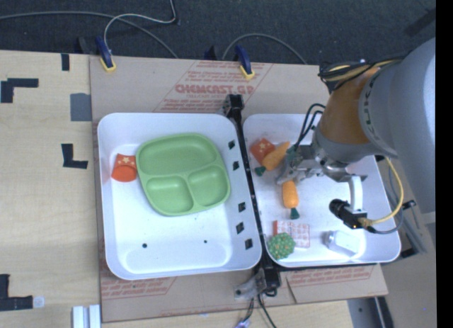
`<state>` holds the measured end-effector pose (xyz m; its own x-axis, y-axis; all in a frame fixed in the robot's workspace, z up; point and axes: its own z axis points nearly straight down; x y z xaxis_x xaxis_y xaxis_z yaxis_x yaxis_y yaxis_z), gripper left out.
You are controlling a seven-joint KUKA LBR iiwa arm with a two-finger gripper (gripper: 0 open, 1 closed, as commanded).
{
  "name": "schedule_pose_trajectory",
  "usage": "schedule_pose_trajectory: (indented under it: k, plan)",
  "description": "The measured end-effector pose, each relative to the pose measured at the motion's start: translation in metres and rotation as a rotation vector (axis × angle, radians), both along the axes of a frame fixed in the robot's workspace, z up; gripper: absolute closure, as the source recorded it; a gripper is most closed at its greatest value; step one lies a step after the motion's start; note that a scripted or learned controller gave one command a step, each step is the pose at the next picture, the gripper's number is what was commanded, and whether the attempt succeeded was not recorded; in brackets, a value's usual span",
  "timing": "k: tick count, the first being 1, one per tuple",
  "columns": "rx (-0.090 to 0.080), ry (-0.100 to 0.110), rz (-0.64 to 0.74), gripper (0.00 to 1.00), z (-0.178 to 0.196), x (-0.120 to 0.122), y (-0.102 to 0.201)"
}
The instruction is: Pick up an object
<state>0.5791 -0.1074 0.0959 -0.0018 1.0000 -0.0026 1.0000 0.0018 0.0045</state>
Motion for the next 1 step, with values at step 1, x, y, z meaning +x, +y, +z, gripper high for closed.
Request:
schedule_pose_trajectory:
  k: [1]
  plan:
    - [0.004, 0.004, 0.001, 1.00, 0.0889, 0.0291, 0.0801]
